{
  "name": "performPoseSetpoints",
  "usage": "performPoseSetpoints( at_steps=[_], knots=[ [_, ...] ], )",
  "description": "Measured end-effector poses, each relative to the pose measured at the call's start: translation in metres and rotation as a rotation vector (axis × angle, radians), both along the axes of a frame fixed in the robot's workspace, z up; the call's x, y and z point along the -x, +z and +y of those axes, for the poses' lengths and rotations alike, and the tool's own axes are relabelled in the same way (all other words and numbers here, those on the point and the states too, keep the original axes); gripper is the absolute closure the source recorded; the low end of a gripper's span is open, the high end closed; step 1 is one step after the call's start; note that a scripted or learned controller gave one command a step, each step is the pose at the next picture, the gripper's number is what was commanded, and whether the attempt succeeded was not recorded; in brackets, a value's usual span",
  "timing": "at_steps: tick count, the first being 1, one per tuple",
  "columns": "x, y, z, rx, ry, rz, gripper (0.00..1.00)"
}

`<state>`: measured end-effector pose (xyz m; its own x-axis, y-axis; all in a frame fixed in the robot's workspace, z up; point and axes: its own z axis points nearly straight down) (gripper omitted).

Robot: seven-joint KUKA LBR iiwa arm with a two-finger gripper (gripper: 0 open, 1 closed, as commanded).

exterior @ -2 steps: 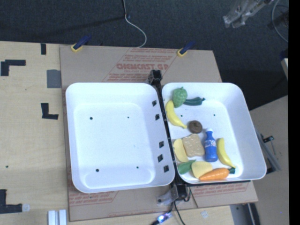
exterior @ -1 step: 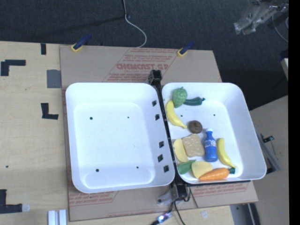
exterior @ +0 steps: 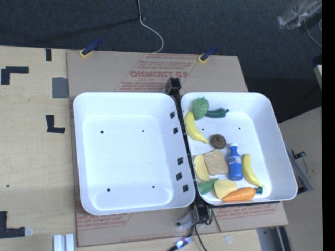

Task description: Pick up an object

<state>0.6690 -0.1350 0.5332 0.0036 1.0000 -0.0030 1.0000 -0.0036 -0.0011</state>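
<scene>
The gripper (exterior: 301, 10) hangs high and well clear of the right bin (exterior: 272, 119), off beyond that bin's far right corner and over the dark floor. It is blurred and small there, so I cannot tell whether it is apart or together, and nothing can be seen in its grasp. That parked spot probably keeps the arm out of the camera's line to the right bin.

Every candidate object lies inside the right bin, crowded toward its left wall and near edge. At its far left corner sit a green leafy toy (exterior: 200, 107) and a thin green pepper (exterior: 217, 112). A banana (exterior: 193, 129) lies along its left wall, with a brown round piece (exterior: 218, 140) just beside it. Toward its middle, a slice of bread (exterior: 215, 162) touches a blue bottle (exterior: 235, 163), and a second banana (exterior: 250, 170) lies just to their right. A carrot (exterior: 238, 194) rests against its near wall.

The pick is not yet begun. The brown piece looks the easiest target, standing a little apart from its neighbours. The left bin (exterior: 78, 104) adjoins the right bin's left wall.
</scene>
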Motion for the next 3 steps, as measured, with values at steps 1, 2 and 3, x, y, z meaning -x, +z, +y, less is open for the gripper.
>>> performPoseSetpoints(
  at_steps=[1, 2, 3],
  knots=[
    [0.008, 0.001, -0.019, -0.001, 0.003, 0.000, 1.00],
    [0.023, 0.002, -0.039, -0.002, 0.003, 0.000, 1.00],
    [0.000, 0.000, -0.075, 0.000, 0.002, 0.000, 1.00]
  ],
)
